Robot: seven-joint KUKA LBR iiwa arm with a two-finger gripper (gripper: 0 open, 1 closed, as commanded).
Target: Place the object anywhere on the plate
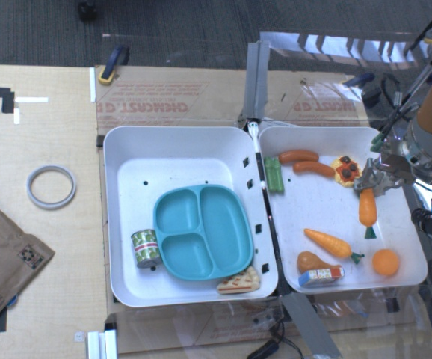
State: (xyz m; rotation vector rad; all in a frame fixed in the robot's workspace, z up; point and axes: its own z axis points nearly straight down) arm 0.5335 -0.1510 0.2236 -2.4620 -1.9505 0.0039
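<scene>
Nearest the lens, a toast-like slice [239, 282] lies by the teal three-compartment plastic plate [203, 231], far left of the pincer [373, 176]. Grey arm reaches in from the right, pincer clamped on an orange plastic carrot [367, 207] hanging below; pizza piece [346, 170] just left

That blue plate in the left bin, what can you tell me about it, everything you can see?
The plate is a teal, plastic-looking tray with rounded corners, split by raised ridges into three compartments: two up top and one wide one below. It lies flat in the left bin, turned slightly askew, with nothing on it. A small green can stands against its left edge, and a sandwich-like toy sits at its lower right corner.
</scene>
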